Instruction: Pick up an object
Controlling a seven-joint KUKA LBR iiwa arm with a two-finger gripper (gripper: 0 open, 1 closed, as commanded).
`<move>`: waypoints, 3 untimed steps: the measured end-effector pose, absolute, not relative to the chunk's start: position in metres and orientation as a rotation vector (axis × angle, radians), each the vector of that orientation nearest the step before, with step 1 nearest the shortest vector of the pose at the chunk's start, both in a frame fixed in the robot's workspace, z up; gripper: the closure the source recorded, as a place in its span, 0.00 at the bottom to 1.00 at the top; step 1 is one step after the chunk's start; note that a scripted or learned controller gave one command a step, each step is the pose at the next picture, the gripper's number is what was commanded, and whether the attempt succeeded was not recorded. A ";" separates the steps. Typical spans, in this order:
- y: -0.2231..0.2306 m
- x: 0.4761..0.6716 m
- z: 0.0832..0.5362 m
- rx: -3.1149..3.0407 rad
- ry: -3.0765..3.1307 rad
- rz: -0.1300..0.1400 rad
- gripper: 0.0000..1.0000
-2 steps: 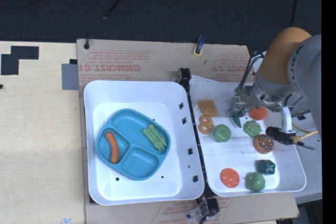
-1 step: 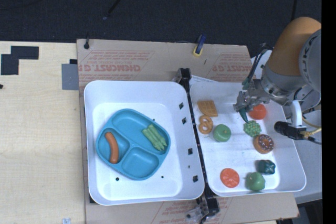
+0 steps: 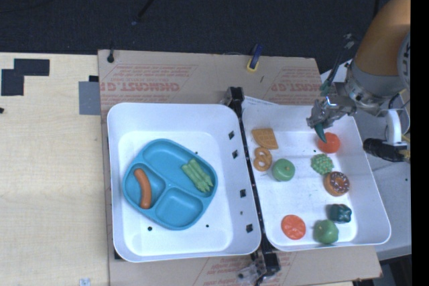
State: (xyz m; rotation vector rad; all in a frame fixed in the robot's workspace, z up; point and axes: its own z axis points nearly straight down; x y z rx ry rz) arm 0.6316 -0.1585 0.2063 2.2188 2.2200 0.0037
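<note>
The right bin point(image 3: 305, 201) holds several toy foods. A red round piece point(image 3: 331, 143) lies near its far right corner. My gripper point(image 3: 322, 134) hangs just above and to the left of that red piece, touching or nearly touching its edge. A tan cracker point(image 3: 265, 138), a pretzel point(image 3: 262, 159), a green apple point(image 3: 283, 169), a knobbly green piece point(image 3: 322, 163) and a sprinkled donut point(image 3: 336, 183) lie across the bin's middle. Nothing shows lifted off the bin floor.
A red tomato point(image 3: 293, 226), a green pepper point(image 3: 326, 232) and a dark teal piece point(image 3: 340, 213) sit at the right bin's near end. The left bin point(image 3: 127, 124) carries a blue divided plate point(image 3: 167, 211) with a sausage point(image 3: 143, 187) and green beans point(image 3: 199, 175).
</note>
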 end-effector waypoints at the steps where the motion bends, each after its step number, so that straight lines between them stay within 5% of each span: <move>1: -0.159 0.632 0.229 2.220 2.222 0.002 1.00; 3: -0.057 0.611 0.217 2.221 2.227 -0.003 1.00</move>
